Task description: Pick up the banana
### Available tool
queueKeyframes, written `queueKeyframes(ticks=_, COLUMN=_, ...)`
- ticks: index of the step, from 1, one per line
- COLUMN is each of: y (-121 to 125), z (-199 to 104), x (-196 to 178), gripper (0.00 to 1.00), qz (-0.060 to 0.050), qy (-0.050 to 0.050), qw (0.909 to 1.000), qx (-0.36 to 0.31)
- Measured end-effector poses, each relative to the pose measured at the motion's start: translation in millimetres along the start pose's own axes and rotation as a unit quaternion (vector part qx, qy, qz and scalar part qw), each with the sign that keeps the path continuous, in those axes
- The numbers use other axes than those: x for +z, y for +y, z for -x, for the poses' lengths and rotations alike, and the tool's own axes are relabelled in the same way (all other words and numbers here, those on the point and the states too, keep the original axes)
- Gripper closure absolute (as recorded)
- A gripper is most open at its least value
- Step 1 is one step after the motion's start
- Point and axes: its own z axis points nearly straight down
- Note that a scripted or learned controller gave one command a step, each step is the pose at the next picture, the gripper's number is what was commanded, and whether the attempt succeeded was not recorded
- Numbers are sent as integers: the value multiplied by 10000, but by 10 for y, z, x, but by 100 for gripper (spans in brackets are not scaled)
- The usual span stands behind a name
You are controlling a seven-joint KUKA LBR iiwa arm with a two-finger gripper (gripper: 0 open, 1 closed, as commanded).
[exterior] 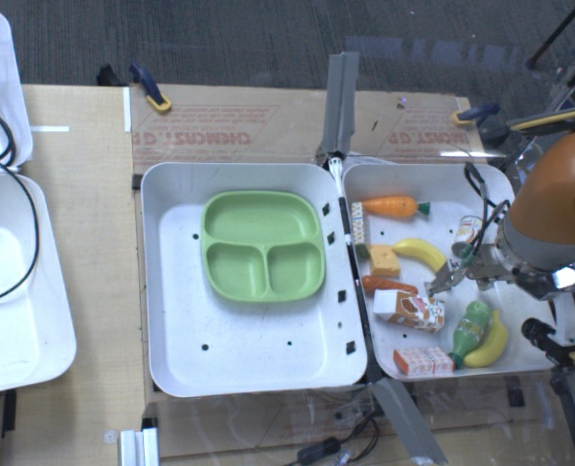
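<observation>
Gripper [441, 282] hangs over the right bin [433, 178], just right of the banana [421, 253]; jaw state cannot be determined.

Green tray [264, 245] in L bin [171, 289]; carrot [388, 206], green bottle [471, 326], cartons [410, 311] in R bin [404, 176].

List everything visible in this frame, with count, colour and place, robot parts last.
bins: 2, white, side by side on the bench
divided plate: 1, green, left bin
carrot: 1, orange, right bin, far edge
bananas: 2, yellow, right bin, one mid-bin, one at near right
cheese block: 1, yellow, right bin
cartons: 2, red-white, right bin, near side
bottle: 1, green, beside the near banana
clamps: 2, blue-yellow, far bench edge
arm: 1, grey-orange, from the right
gripper: 1, over right bin, near the mid-bin banana
</observation>
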Motion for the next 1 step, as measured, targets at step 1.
queueKeyframes(ticks=1, y=500, z=-295, x=94, gripper=0, qz=-3, qy=1, qw=9993, qx=-381)
